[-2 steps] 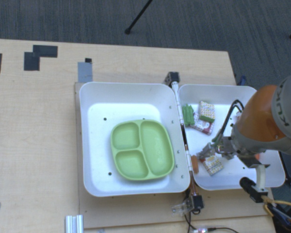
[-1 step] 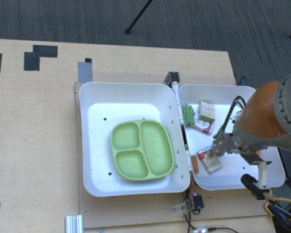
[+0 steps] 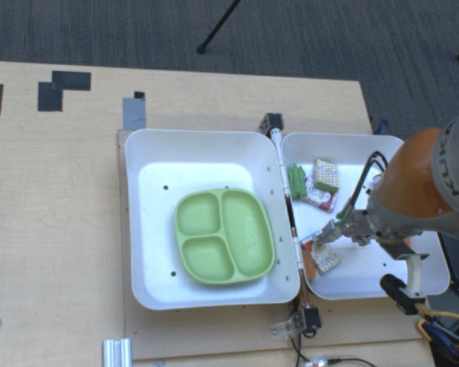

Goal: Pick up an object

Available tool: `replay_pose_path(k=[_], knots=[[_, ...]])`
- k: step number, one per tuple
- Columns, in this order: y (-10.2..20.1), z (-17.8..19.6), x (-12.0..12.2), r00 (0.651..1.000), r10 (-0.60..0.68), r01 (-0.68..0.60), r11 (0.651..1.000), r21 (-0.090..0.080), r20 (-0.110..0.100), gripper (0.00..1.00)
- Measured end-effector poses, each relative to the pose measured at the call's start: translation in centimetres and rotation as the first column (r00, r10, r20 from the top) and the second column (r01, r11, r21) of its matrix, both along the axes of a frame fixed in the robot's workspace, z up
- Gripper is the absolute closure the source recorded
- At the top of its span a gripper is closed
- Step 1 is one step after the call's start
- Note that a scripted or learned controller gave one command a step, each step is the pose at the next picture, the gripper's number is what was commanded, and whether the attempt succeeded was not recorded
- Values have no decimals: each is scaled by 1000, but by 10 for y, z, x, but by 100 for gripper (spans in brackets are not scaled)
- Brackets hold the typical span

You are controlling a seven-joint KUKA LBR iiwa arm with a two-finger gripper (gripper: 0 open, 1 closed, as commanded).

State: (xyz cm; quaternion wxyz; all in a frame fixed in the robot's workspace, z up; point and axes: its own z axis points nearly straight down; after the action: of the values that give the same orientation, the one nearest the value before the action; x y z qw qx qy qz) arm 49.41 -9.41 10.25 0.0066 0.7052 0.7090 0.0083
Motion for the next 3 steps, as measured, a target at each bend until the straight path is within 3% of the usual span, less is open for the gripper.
replay_pose_path(k=[1, 2, 3], knots=[[2, 11, 1, 1000, 3, -3, 1000, 3, 2, 100], [2, 11, 1, 1000, 3, -3, 1000, 3, 2, 0], [2, 21, 3, 1000, 6, -6, 1000, 3, 5, 100]])
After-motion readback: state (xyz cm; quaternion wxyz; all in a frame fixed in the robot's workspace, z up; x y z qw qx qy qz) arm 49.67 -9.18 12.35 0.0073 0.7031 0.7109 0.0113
